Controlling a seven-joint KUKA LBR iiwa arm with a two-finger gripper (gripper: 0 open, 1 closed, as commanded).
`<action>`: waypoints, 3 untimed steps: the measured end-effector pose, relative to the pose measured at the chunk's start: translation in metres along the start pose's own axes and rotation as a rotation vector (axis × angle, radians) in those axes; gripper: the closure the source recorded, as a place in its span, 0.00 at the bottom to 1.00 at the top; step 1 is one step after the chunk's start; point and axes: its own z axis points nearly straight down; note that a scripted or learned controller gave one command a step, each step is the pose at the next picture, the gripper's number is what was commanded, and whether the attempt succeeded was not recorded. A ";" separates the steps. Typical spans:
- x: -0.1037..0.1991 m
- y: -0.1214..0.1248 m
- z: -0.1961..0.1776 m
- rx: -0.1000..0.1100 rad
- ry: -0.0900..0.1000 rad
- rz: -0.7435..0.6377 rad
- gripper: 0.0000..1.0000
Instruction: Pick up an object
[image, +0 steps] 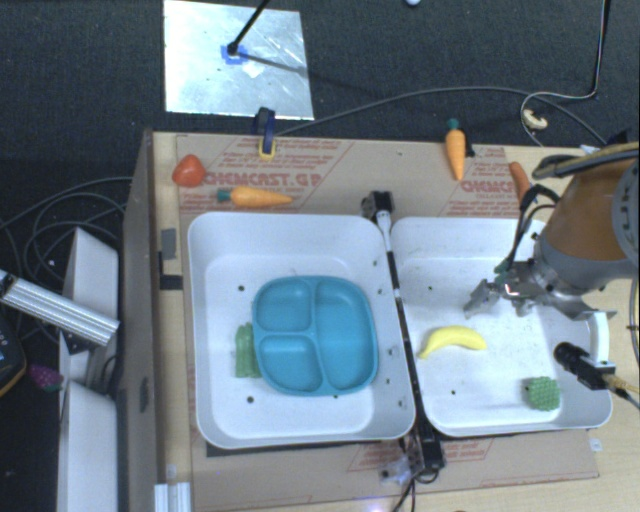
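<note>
Green broccoli (543, 393) lies below the pincer (487, 297); the yellow banana (453, 341) rests just below-left of it — long axis roughly left-to-right, ends curving downward. Pincer fingers spread open, gripping nothing — hovering over the right bin (440, 250).

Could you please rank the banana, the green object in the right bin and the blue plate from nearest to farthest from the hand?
From the hand:
1. Banana, just below-left, right bin.
2. Green object, right bin's lower right corner.
3. Blue plate, left bin.
</note>
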 end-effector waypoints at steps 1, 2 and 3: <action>0.049 -0.003 0.053 -0.001 0.000 -0.002 0.00; 0.016 0.112 0.014 -0.006 -0.002 -0.003 0.00; 0.032 0.068 0.053 0.001 0.000 -0.001 0.00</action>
